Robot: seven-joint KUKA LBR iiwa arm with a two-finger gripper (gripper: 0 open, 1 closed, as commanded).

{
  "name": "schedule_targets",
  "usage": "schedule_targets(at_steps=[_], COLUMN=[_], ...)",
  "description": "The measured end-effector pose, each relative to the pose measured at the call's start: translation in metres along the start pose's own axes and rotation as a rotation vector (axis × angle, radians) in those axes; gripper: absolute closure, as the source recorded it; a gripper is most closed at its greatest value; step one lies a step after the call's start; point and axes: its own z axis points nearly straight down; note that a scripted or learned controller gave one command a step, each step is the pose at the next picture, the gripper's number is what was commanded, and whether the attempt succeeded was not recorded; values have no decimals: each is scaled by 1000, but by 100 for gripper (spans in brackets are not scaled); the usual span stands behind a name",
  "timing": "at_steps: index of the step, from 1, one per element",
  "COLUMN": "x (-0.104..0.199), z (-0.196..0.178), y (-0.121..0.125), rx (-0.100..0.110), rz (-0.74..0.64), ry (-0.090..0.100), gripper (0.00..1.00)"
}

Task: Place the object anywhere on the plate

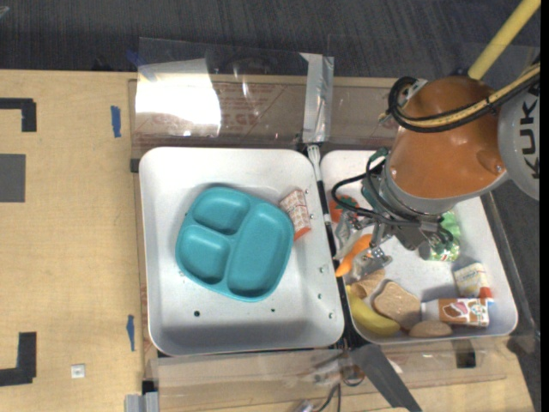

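Observation:
A teal plate (233,242) with three compartments lies in the left bin (163,299). A small white and red packet (296,211) rests against the plate's right rim. My gripper (371,240) is low in the right bin (502,303), under the orange wrist band, over the bin's left side. Just below it lie an orange carrot piece (352,261) and other toy food. The wrist hides what lies directly beneath the gripper.
The right bin's front holds a banana (372,317), a bread slice (397,299), a small carton (464,312), a brown piece (429,327), a small white cup (470,275) and a green item (448,233). A clear plastic sheet (232,101) stands behind the left bin.

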Motion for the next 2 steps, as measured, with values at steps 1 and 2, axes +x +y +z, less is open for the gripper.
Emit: schedule_targets(at_steps=[1, 2], x=[-79, -79], z=[13, 12], y=[48, 47], rx=[-1, 0], rz=[-207, -205], ry=[-4, -4], gripper=[100, 0])
